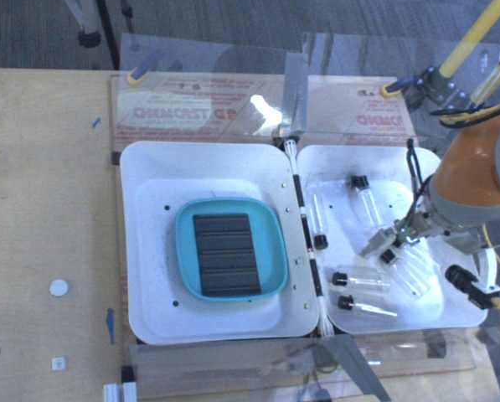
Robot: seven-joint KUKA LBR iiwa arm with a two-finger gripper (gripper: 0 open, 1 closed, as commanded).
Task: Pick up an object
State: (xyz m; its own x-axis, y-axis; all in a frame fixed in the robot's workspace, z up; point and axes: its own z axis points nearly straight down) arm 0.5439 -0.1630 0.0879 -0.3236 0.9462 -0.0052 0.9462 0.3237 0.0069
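Note:
Several clear vials with black caps lie in the right bin (342, 162). One vial (367, 201) lies near the bin's back, another vial (316, 216) runs along the left wall, and two more (364, 280) (371, 309) lie at the front. My gripper (389, 244) is low over the middle of this bin. It hangs right above the capped end of a further vial (412, 273), which lies slanting toward the front right. I see nothing clearly held in it.
The left bin (145, 174) holds a teal tray (187, 224) with a dark ribbed block (226, 255) in it. A ridge (298, 224) divides the two bins. The orange-banded arm (476, 170) reaches over the right bin's right side.

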